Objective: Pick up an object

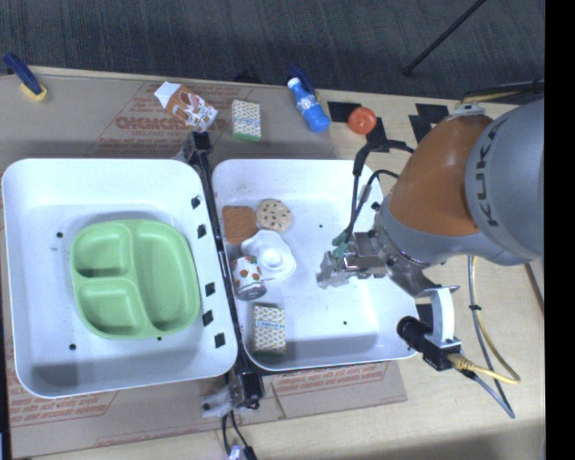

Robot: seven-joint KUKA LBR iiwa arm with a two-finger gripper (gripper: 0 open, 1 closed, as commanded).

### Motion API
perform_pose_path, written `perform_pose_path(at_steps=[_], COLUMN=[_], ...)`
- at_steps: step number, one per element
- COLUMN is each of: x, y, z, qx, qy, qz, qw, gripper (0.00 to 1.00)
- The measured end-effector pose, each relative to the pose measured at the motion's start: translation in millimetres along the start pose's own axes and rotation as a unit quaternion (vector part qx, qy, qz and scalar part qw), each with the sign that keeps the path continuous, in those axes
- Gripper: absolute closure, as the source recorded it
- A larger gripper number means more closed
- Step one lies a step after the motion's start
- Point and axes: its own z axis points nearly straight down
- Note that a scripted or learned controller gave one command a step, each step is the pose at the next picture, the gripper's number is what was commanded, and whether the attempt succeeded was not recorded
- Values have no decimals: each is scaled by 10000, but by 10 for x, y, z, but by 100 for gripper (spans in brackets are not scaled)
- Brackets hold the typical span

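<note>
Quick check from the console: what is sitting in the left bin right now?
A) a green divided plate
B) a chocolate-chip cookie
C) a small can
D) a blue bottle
A: the green divided plate lies alone in the left bin, while the cookie and the can are in the right bin.

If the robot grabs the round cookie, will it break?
Maybe. The cookie looks thin and flat, so a hard pinch could crack it. It lies flat in the right bin, so it likely won't roll. It is probably light for its size.
</note>
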Motion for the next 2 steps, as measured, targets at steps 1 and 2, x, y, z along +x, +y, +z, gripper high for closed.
perform_pose_path(at_steps=[1,2], x=[-511,-928], y=[-12,-9], z=[614,506], qx=[11,-2], qy=[-2,0], qz=[-1,11], qw=[10000,10000], gripper=[100,100])
